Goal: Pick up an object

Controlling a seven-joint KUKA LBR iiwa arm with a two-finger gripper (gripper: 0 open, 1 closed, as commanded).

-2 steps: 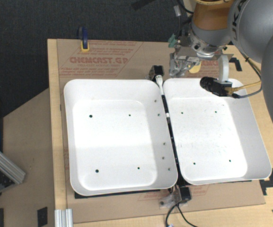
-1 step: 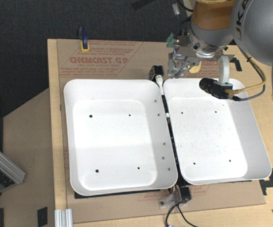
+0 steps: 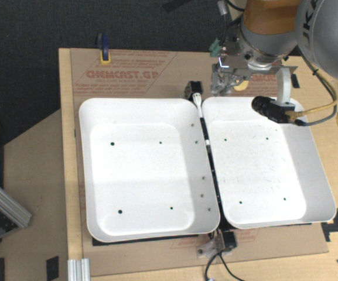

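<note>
My gripper (image 3: 224,79) hangs by the eleven o'clock corner of the right bin (image 3: 262,174) — open or closed, I cannot tell — with a tan scrap (image 3: 241,85), perhaps graspable, at its three o'clock.

Beside left bin (image 3: 139,174), right bin (image 3: 262,174) — tool (image 3: 224,84) behind.

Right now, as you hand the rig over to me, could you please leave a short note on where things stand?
Gripper: above the far rim of the right bin, near the seam with the left bin; whether it grips anything can't be read from this view.
Done: no pick confirmed.
Left: the whole job, that is, choose an object, grasp it and lift it.
</note>
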